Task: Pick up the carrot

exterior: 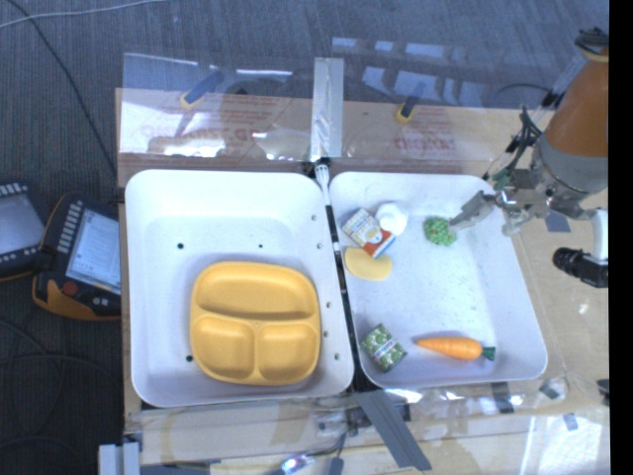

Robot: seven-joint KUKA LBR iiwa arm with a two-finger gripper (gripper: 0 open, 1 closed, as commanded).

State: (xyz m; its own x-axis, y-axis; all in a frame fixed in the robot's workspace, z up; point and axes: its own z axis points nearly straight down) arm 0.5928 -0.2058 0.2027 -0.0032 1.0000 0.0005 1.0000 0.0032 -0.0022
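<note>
Two shallow white bins sit side by side on the bench, seen from above at a slant. The left bin (158, 216) holds a yellow divided plate (255, 321) with three compartments, lying toward its near half. The right bin (514, 295) holds five small things: a small carton (362, 230) with a white cap (392, 216) at its far left, a flat yellow piece (368, 264) just beside the carton on its near side, a green broccoli-like piece (439, 231) toward the far right, a green patterned packet (381, 347) at the near left, and the carrot (453, 347), orange with a green stem end, lying on its side along the near wall, stem pointing right. The packet lies near the carrot's tip but apart from it. The arm (579, 117), grey with an orange band, enters from the right above the right bin's far right corner. The claw (473, 212) reaches leftward, its tip just beside the broccoli-like piece, possibly touching it; at this slant, whether its grip is apart or together cannot be told. The carrot lies well apart from the claw, toward the viewer, with bare bin floor between them and nothing resting on it. A handheld controller (79, 260) lies on the floor left of the bench.
</note>
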